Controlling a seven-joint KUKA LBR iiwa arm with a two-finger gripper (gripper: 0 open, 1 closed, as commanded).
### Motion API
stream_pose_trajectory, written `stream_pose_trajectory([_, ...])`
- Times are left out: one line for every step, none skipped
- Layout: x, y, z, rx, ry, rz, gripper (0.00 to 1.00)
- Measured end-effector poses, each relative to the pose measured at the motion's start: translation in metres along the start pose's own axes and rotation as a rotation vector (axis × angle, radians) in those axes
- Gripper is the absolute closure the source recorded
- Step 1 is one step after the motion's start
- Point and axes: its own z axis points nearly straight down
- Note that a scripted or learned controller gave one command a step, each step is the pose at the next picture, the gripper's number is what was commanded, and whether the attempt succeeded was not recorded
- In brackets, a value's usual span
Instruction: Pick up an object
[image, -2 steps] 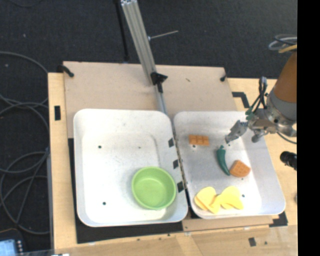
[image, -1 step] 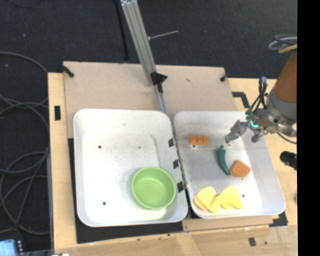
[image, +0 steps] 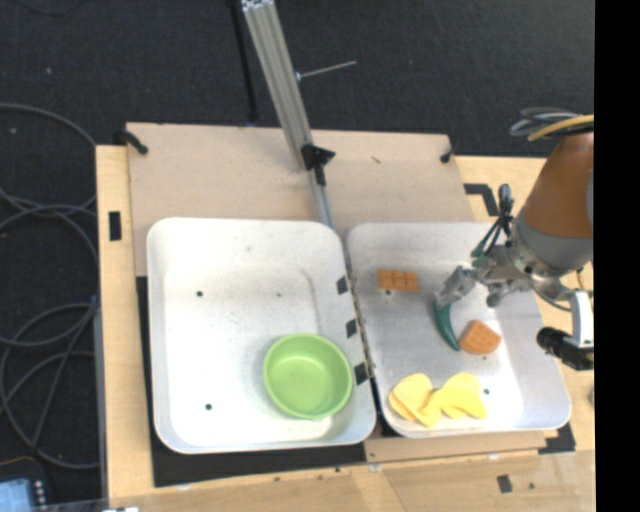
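My gripper (image: 474, 291) hangs over the right bin (image: 530, 400), near its middle, with the arm coming in from the right. Its two fingers stand apart, open, and nothing sits between them. Just below the fingers lie a dark green curved piece (image: 445, 326) and a rounded orange object (image: 480, 338) side by side. A small flat orange block (image: 397, 281) lies to the gripper's left. Several yellow pieces (image: 438, 397) are heaped at the bin's front edge.
The left bin (image: 200, 270) holds a light green bowl (image: 308, 375) in its front right corner. A slanted metal pole (image: 290, 100) rises behind the gap between the bins. Black clips mark the divide between the two bins.
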Motion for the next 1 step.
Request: stream_pose_trajectory([0.0046,0.0038,0.0447,-0.003,-0.001,0.001,0.0])
